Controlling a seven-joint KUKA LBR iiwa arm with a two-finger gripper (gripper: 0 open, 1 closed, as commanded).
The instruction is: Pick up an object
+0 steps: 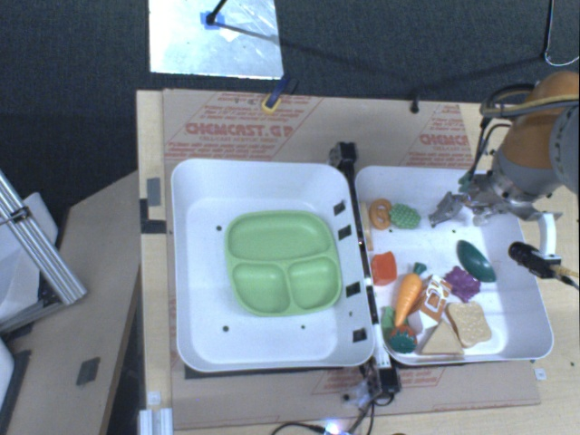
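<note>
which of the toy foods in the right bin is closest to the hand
The bumpy green piece beside the pretzel, lying just left of the hand; the others sit lower in the bin.

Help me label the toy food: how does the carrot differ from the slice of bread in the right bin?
The carrot is orange with a green top, long and tapered; the slice of bread is tan, flat and broad. The carrot lies at a slant nearer the divider between the bins; the bread lies toward the bin's near right corner. Both rest in the right bin.

Bench surroundings
A light-green three-compartment plastic tray (280,262) lies in the left shallow white bin (195,202); a silvery foil sheet (215,25) lies beyond the tabletop (109,216).
</note>
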